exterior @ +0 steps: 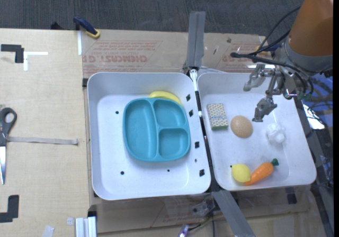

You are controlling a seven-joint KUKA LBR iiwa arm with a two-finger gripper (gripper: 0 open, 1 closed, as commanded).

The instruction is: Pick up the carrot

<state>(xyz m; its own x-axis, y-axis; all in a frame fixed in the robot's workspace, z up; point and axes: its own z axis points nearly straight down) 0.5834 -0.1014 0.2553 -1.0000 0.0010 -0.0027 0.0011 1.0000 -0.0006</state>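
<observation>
Fingers (263, 109) hang above the right bin (302, 178), and whether they are apart or together I cannot tell. From the left: a blue divided plate (157, 128) in the left bin (100, 140), then sponge (216, 115), egg (241, 126), lemon (240, 173) (touching the carrot (260, 172)) near the right bin's front edge.

The egg (241, 126) lies in the right bin (302, 178). Left of the egg lies the sponge (217, 116); right of it, the gripper (265, 105) hangs above the bin floor. Nearer the camera than the egg lie the lemon (240, 173) and carrot (262, 171), touching. Far left of the egg, the divided plate (157, 129) sits in the left bin (106, 178).
</observation>
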